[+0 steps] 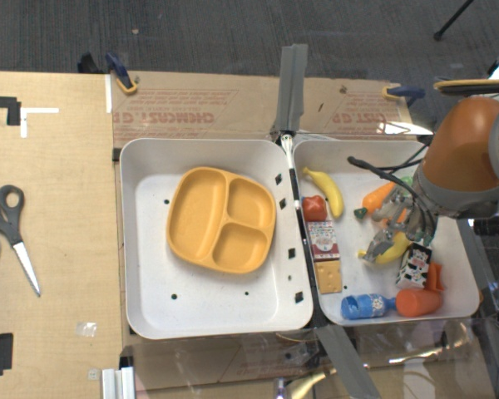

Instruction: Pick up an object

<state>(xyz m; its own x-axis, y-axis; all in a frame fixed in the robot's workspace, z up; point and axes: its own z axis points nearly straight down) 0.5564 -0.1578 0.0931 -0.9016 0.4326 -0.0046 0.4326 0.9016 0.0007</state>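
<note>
Left bin (141, 248), mid-frame, carries a yellow plate (222, 220). Right bin (461, 302) is crowded: banana (328, 191), carrot (377, 198), blue can (364, 307), red lump (416, 303). The arm (461, 160) drops in from the right, its hand (391, 233) low over a second banana (388, 248), grip unreadable, so nothing's lifted yet, I'd say.

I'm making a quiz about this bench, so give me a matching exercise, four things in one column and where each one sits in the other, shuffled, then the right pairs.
Things:
1. yellow divided plate
2. scissors
3. blue bottle
4. banana

Places:
A. near front edge of the right bin
B. on the bench left of both bins
C. in the left bin
D. upper part of the right bin, near the divider

Pairs: 1-C, 2-B, 3-A, 4-D
</note>
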